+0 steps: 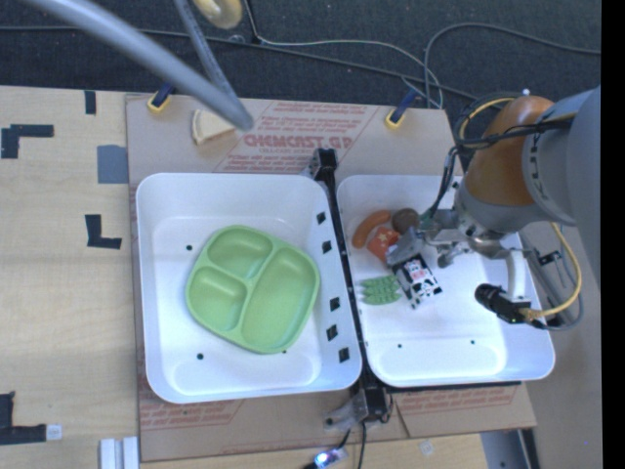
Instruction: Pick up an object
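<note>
Camera view: grey arm with orange band enters from frame right; two-finger gripper (415, 274) low in the right white bin (469, 364), centre-right of frame; whether it is wide or narrow, cannot tell. Candidate objects cluster at its tip, upper left of that bin: an orange-red rounded toy (371, 228), a flat green ridged piece (379, 289). Judgement: lowered there to attempt a grasp; nothing visibly held. Left white bin (156, 262) carries a light-green sectioned plastic tray (254, 289), lying flat.

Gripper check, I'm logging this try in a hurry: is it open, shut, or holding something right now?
Gripper: low in the right bin, among the small items next to the green piece; open, shut or holding cannot be told from this view.
</note>
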Robot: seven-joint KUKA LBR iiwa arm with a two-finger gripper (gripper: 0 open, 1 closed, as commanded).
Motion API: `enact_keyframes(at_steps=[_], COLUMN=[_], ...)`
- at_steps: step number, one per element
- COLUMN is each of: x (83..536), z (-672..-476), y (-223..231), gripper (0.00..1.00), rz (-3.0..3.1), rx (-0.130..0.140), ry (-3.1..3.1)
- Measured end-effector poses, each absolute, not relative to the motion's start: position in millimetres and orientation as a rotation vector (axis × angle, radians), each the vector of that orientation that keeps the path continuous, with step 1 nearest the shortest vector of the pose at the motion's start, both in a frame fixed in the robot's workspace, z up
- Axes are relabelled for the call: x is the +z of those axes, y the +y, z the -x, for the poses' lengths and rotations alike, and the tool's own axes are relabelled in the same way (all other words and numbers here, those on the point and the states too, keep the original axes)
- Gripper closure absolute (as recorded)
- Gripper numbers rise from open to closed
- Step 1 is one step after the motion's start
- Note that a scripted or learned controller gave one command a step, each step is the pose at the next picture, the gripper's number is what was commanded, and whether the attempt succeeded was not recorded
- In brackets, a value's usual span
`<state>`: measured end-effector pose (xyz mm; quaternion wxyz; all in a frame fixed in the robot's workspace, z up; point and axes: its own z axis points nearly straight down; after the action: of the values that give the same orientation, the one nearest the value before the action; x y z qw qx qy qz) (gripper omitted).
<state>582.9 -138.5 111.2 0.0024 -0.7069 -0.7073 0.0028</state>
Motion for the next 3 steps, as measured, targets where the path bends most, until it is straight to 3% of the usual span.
enact_keyframes(at_steps=[1,3], x=[124.4,244.7], z=[-584.3,-573.3], y=[-137.1,-130.9], gripper=[1.00,1.00], rz=[2.216,2.223], rx=[0.004,-0.005], ry=[-2.223,-2.227])
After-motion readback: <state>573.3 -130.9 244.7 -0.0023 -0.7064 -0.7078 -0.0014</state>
